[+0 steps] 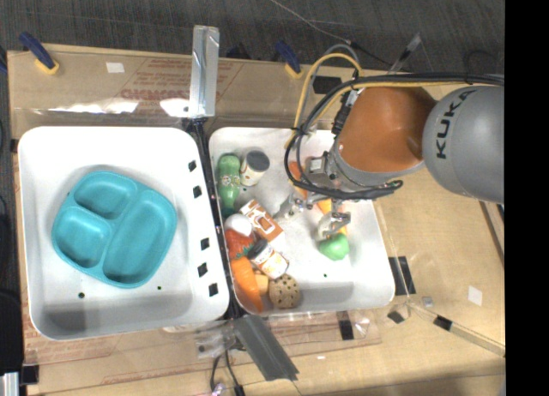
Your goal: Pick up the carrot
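My gripper (316,213) hangs low over the middle of the right bin (369,276), below the orange wrist band. Slim orange pieces that look like the carrot (322,207) show right under the gripper, and one more sliver peeks out at the arm's left edge; the arm hides most of it. I cannot make out whether the carrot is gripped or just lies beneath. A broader orange item (244,279) sits at the bin's front left corner.
Around the gripper lie a green ball (334,248), an orange-and-white box (262,221), a small bottle (270,259), a cookie (284,291), a green fruit (228,171) and a small can (256,163). The left bin (51,317) holds a teal divided plate (111,227).
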You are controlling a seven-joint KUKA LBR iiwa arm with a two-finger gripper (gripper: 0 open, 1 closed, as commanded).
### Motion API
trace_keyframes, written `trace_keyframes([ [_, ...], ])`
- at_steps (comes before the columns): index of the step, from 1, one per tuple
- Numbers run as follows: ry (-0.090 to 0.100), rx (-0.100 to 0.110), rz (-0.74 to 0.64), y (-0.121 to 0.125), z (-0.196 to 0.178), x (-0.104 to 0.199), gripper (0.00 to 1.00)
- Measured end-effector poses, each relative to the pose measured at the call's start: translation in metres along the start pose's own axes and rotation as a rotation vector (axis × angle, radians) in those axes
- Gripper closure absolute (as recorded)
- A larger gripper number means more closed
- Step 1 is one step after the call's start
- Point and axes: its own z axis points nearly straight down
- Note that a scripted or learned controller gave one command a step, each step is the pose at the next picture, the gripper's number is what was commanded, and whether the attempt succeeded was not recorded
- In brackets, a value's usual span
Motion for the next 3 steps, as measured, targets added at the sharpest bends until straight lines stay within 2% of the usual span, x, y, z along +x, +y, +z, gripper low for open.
trace_keyframes([
  [1,-0.001,-0.004,-0.193,-0.028,0.0,0.018,0.0],
  [2,-0.003,-0.003,-0.196,-0.028,-0.01,0.017,1.0],
  [3,-0.001,0.0,-0.613,-0.007,-0.105,0.029,1.0],
])
